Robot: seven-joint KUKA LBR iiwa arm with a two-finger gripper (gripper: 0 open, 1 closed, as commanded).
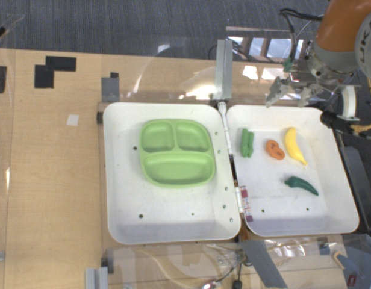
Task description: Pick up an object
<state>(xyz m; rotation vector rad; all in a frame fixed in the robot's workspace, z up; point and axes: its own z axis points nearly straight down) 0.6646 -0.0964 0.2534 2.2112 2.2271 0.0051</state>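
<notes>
Wooden worktop (47, 161), two bins; jaws (289, 95) open and empty at upper right, over right bin's (330, 221) rim. Banana (295, 146) and orange piece (275, 150) nearly touched, risking a double or slipped grab.

Single fixed camera, high above bench (47, 161), angled down, both bins
</notes>
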